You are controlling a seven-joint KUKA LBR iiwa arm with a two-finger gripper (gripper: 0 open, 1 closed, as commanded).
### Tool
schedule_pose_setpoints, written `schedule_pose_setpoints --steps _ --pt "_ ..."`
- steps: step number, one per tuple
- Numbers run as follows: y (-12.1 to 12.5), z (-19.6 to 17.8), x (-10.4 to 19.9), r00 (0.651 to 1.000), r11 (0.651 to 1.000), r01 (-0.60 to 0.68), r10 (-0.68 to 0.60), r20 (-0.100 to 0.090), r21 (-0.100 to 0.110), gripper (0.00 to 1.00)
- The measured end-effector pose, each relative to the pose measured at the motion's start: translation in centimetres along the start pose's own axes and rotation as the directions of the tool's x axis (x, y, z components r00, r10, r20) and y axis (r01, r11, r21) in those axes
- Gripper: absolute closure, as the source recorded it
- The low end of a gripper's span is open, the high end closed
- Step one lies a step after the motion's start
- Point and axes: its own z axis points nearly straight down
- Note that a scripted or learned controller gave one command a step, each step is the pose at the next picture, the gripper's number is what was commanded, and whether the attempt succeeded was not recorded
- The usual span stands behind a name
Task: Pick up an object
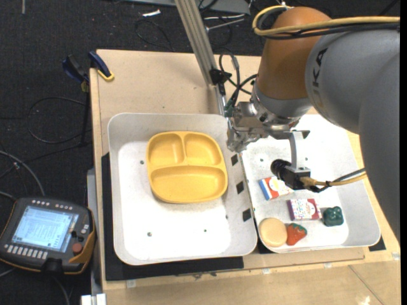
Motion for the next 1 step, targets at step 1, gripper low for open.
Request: schedule_pose_setpoints --steps 1 --pt "1.66 1.67 4.38 1.000 1.000 0.000 0.000 0.002 0.001 1.00"
